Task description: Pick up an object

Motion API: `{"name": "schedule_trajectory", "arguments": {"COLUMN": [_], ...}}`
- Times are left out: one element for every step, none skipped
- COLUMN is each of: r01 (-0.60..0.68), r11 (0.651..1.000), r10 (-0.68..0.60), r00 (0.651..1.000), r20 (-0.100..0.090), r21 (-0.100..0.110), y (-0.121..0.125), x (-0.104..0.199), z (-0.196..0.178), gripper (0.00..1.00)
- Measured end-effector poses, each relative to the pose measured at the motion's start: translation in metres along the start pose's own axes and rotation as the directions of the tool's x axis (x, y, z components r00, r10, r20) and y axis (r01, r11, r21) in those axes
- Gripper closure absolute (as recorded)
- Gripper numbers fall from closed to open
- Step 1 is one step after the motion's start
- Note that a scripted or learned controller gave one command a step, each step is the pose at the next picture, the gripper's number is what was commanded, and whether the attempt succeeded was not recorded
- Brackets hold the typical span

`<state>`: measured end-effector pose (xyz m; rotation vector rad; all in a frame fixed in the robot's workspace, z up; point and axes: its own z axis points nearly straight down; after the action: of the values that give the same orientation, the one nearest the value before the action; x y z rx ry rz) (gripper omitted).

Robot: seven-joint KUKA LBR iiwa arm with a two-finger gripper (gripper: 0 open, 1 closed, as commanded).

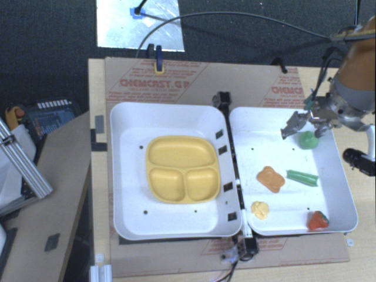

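Observation:
The right bin (252,128) holds several toy foods. A round green piece (307,140) lies near its far right wall. My gripper (306,130) hangs right over that piece, open, one dark finger (290,128) splayed to the left and the other on the right. The green piece sits just below and between the fingertips, resting on the bin floor. Nearer the front lie an orange piece (270,179), a long green pod (302,177), a small pale yellow piece (259,210) and a red piece (318,220) in the front right corner.
The left bin (126,157) holds a yellow divided plate (182,168). A black divider with clips (229,157) runs between the bins. The grey arm with its orange band (358,69) comes in from the upper right. A cable arcs over the bench at the back.

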<state>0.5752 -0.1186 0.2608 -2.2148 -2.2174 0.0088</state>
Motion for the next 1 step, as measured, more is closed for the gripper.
{"name": "schedule_trajectory", "arguments": {"r01": [0.002], "r11": [1.0], "r10": [-0.002], "r00": [1.0], "r20": [0.002], "r21": [-0.011], "y": [0.0019], "x": [0.0002], "z": [-0.0056], "gripper": [0.0]}}
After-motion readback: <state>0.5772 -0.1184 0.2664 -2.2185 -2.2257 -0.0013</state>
